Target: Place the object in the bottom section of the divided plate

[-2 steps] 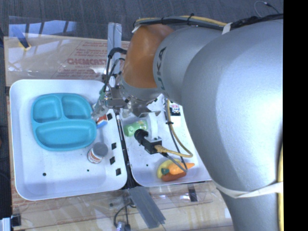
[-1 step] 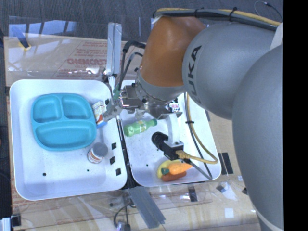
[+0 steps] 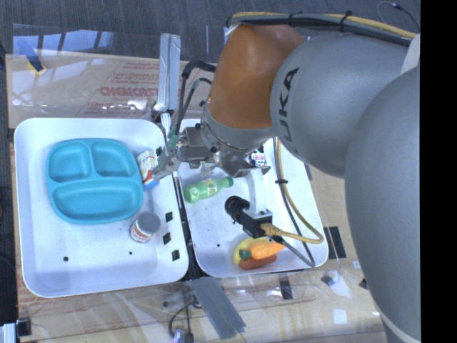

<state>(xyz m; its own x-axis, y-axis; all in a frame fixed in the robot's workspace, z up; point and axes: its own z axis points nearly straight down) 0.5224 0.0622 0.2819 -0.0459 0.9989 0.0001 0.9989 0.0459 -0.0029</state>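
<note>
I see the gripper [image 3: 166,161] over the rim between the bins, fingers clamped on a small tube [image 3: 148,166] just right of the blue plate [image 3: 93,179], whose bottom section lies bare.

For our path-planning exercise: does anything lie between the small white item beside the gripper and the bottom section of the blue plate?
Nothing visible does. The small white item lies at the right rim of the blue plate, and the bottom section is bare. A small can sits by the lower right corner, off that path.
</note>
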